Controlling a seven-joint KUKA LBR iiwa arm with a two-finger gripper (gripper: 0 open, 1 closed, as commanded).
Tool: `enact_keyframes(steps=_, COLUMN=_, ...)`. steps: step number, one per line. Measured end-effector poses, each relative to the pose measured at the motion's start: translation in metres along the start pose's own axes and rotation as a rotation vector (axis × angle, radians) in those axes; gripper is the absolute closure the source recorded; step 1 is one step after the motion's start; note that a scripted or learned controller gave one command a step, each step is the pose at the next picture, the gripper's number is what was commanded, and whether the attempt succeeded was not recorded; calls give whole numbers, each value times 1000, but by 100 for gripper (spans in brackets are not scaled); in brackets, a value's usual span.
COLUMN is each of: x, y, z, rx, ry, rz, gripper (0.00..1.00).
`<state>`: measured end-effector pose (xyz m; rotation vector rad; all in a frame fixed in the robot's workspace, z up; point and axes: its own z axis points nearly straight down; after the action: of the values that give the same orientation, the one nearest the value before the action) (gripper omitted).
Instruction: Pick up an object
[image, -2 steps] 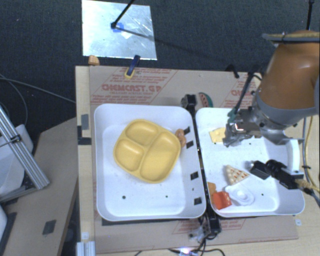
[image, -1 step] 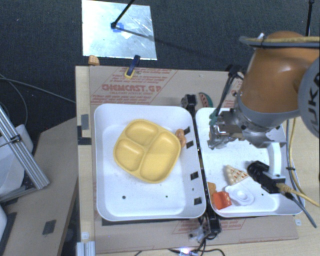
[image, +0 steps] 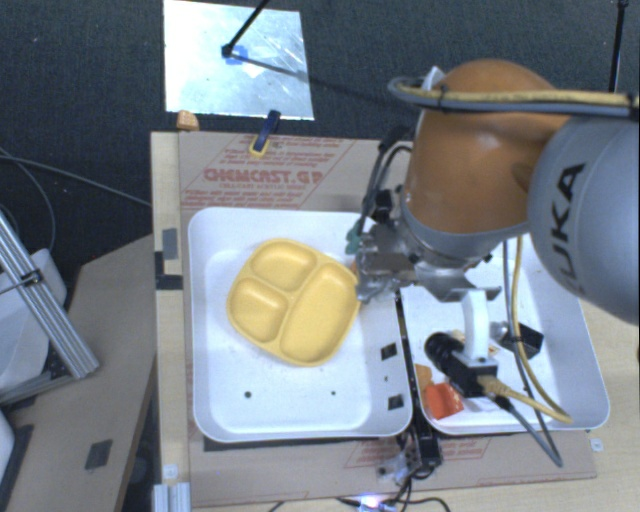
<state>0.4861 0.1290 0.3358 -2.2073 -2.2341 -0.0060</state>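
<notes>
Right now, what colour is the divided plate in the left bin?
Yellow. The divided plate shows best in the camera view.

Grey arm (image: 585, 200) marked "UKA", orange band (image: 470, 140), yellow and black cables (image: 520, 330) looped alongside.

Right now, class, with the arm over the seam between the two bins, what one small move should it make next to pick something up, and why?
Probably a short shift toward the yellow divided plate in the left bin, then a descent onto its near rim. The gripper sits right at that plate's right edge, and the plate lies flat and unobstructed, so its rim looks like the closest thing to grasp.
</notes>
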Motion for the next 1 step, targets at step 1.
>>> enact_keyframes(steps=1, x=-29, y=31, z=49, rx=4, ry=-5, rz=14, gripper=100)
